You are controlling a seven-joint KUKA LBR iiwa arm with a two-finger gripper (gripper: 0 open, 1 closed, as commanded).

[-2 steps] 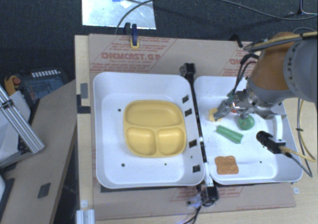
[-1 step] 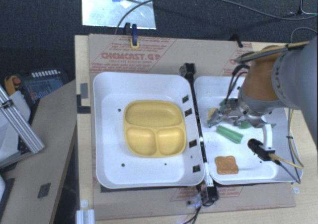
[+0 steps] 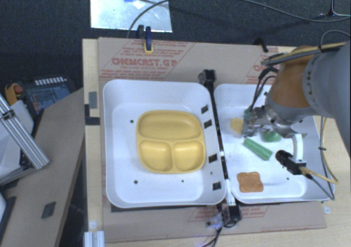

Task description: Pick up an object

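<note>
I have the end effector point(image 3: 253, 126) down inside the right bin point(image 3: 299, 188), low over its floor near the bin's left-centre. From up here the wrist hides its state, so I cannot tell it from this view, and I see nothing held in it.

The nearest candidate is the green stick point(image 3: 258, 148), lying flat just below and slightly right of the end effector, close beside it but, as far as I can judge, not under it. Its long axis runs on a diagonal, from upper left to lower right in my view. A grasp across its narrow width would mean closing along the other diagonal, so I judge the wrist needs to shift a little toward me and turn to suit.

A small yellow piece point(image 3: 236, 125) sits just left of the end effector, and a brown toast-like piece point(image 3: 250, 182) lies further down near the front rim. The left bin point(image 3: 118, 131) holds a yellow divided tray point(image 3: 170, 141), well apart from the arm.
</note>
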